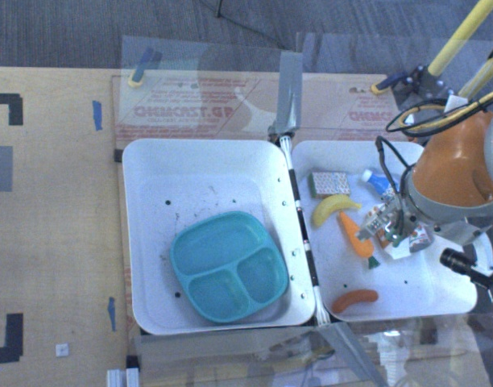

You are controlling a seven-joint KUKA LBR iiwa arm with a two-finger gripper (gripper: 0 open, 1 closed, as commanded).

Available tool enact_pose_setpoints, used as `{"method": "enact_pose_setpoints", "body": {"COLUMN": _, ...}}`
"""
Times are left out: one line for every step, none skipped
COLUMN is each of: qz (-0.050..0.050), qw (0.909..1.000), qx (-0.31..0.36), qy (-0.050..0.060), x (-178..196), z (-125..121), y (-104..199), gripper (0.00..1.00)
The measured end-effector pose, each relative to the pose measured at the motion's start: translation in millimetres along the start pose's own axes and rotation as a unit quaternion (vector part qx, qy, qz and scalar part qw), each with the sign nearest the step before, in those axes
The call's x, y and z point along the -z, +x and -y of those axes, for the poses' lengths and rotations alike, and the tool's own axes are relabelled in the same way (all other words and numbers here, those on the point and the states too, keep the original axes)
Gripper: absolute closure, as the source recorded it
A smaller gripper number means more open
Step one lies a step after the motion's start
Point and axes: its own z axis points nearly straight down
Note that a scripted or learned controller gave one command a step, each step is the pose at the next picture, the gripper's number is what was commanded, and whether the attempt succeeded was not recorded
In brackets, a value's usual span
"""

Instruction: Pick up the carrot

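The carrot (355,235) is orange with a small green end and lies at a slant in the middle of the right bin (440,285). My gripper (385,225) hangs low over the bin, right at the carrot's right side. It seems to touch the carrot or sit just above it. The grey arm with its orange band (452,168) comes in from the right and hides part of the bin behind it.
A yellow banana (333,208) lies just left of the carrot's upper end. A grey speckled block (329,184) and a blue item (379,182) sit farther back. A reddish sausage (354,300) lies near the front wall. The left bin (150,184) holds a teal divided plate (229,266).
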Motion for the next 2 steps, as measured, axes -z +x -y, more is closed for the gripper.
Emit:
{"method": "enact_pose_setpoints", "body": {"qz": -0.028, "qw": 0.9993, "qx": -0.014, "qy": 0.020, "x": -29, "z": 27, "y": 37, "gripper": 1.00}}
{"method": "enact_pose_setpoints", "body": {"qz": -0.031, "qw": 0.9992, "qx": 0.009, "qy": 0.023, "x": 59, "z": 59, "y": -6, "gripper": 1.00}}
